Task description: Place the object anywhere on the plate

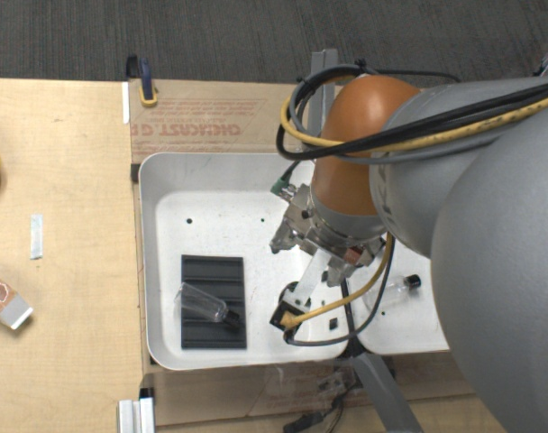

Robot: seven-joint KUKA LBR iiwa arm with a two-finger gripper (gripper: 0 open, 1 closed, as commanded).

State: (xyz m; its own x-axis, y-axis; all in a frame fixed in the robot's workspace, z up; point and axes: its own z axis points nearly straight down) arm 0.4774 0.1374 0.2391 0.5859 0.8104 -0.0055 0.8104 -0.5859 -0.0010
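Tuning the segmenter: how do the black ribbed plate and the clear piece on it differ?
The black ribbed plate is opaque, flat, rectangular; the clear piece is see-through and rounded. The plate is far larger than the clear piece. The plate lies square to the white bin; the clear piece lies slanted. Both are in that bin.

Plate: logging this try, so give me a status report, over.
Arm over the bin. Clear cup lying on black plate. Small black item apart, at right.
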